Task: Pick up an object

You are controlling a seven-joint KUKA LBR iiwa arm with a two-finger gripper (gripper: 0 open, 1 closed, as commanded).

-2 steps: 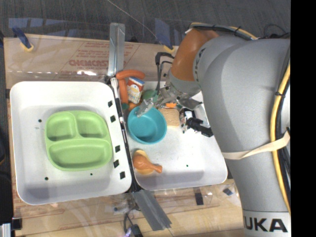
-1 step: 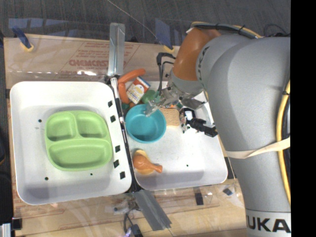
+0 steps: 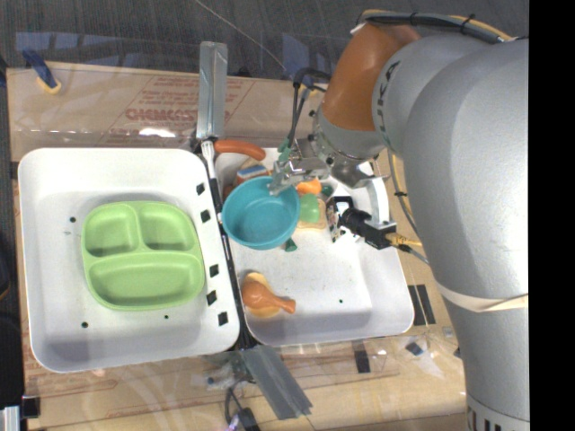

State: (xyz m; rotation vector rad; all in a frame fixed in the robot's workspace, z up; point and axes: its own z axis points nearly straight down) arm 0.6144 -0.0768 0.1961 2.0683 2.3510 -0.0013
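In the right bin [image 3: 377, 308], a blue bowl [image 3: 260, 218] sits upright against the left wall. My gripper [image 3: 286, 172] hangs low over the bowl's far right rim, right at its edge. Nothing can be seen held in it. A small orange piece [image 3: 309, 187] and a yellow-green block [image 3: 311, 210] lie just right of the bowl, partly under the wrist. An orange sausage-shaped toy [image 3: 241, 148] lies at the bin's far left corner. A tan toy drumstick [image 3: 263, 298] rests near the front left. The grey arm hides the bin's far right part.
The left bin [image 3: 40, 241] holds a green divided plate [image 3: 142, 254] in its middle. A grey divider bar [image 3: 213, 88] runs between the bins at the back. A black connector and cables [image 3: 359, 224] hang beside the wrist over the right bin.
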